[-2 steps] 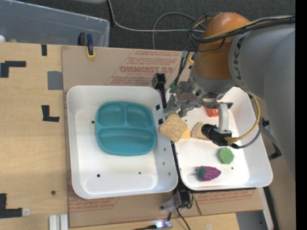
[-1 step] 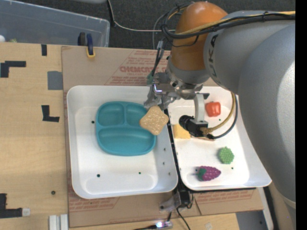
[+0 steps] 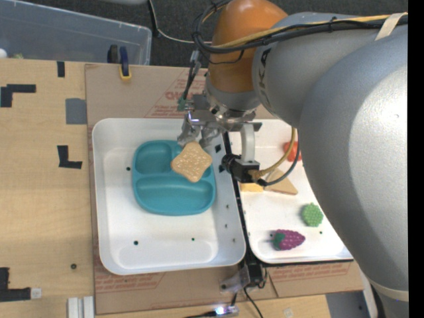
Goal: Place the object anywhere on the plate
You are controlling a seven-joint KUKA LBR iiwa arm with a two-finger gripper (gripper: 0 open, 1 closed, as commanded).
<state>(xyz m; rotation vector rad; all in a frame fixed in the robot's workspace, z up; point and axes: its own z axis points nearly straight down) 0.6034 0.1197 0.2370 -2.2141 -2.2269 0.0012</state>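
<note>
Closest to the lens, looming at the right: grey KUKA arm point(image 3: 358, 131), orange band point(image 3: 242, 28) above the wrist, black cables looped around it. Reaching down from the band toward the divided teal plastic plate point(image 3: 165, 191), which serves as landmark. Pincer point(image 3: 192, 138) poised over the plate's upper right corner, fingers narrowly parted and closed on the upper edge of a tan, square, speckled cracker-like toy point(image 3: 192, 162). Cracker tilted on one corner, overlapping the plate's right-hand compartments, held between the fingers; whether touching the plate surface or hanging just above it cannot be told.

Under the plate, shallow white left bin point(image 3: 112, 244), plate lying in its upper middle. Right of the plate, across the shared rim, shallow white right bin point(image 3: 318, 250). Inside it, just right of the plate, a flat yellowish wedge-shaped toy point(image 3: 281, 187); farther right and lower, a small green bumpy toy point(image 3: 312, 214); below that, a purple toy grape cluster point(image 3: 289, 239); right of the plate and higher, partly hidden by the arm, an orange toy point(image 3: 291, 151).

Beneath both bins, brown cardboard sheet point(image 3: 132, 91) on the pale wooden worktop point(image 3: 40, 177).
</note>
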